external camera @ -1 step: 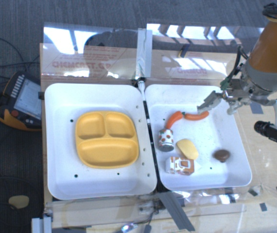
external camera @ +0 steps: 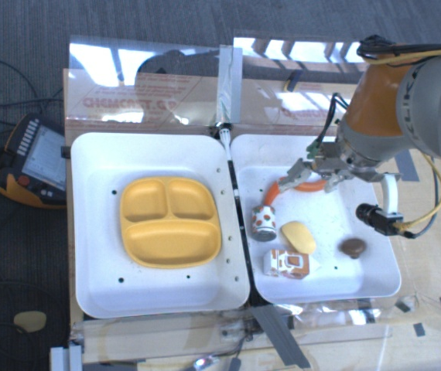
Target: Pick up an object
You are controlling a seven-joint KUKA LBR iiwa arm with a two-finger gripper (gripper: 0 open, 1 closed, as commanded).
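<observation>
A: Nearest the camera, what lies in the right bin [external camera: 383, 280]?

B: A small printed carton [external camera: 286, 263] on its side at the front. Just behind it sits a yellow lump [external camera: 299, 237], with a brown disc [external camera: 352, 246] off to its right. A spotted cup [external camera: 264, 221] lies tipped over by the left wall. They look scattered loosely, probably so the program has several targets.

A: And the left bin [external camera: 89, 284]?

B: A yellow divided tray [external camera: 171, 221], flat in the middle.

A: Farther back?

B: An orange strip [external camera: 294, 185] runs from the cup toward the back. The gripper [external camera: 321, 174] hangs right over its far end, arm reaching in from the right.

A: The jaws?

B: Spread fairly wide, straddling the strip's end, I judge. Nothing is clamped between them that I can see; whether they touch it, I can't tell.
</observation>
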